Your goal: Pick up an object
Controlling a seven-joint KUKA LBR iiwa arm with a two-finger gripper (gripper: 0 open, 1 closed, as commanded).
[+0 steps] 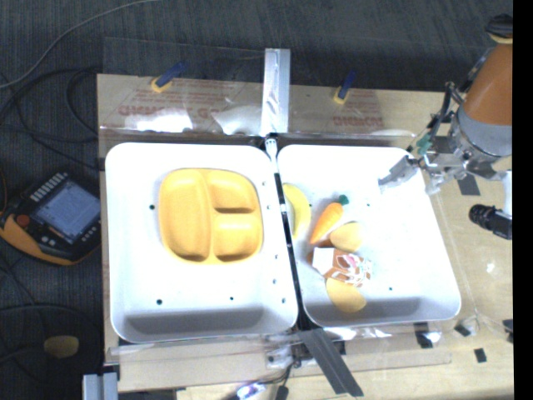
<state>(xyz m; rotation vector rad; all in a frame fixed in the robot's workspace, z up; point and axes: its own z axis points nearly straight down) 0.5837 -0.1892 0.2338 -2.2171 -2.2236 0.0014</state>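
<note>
Closest to the lens, the right bin [416, 298] holds a carrot [326, 220] beside pale food pieces [347, 237] and a small packet [350, 267], the left bin [133, 307] a yellow divided tray [211, 214], while the gripper [412, 169] hovers over the right bin's far corner, fingers spread, holding nothing.

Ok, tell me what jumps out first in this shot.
The big yellow divided tray sits in the middle of the left bin. In the right bin, an orange carrot lies among a cluster of small food items toward its left side. The gripper hovers over that bin's upper right corner.
</note>
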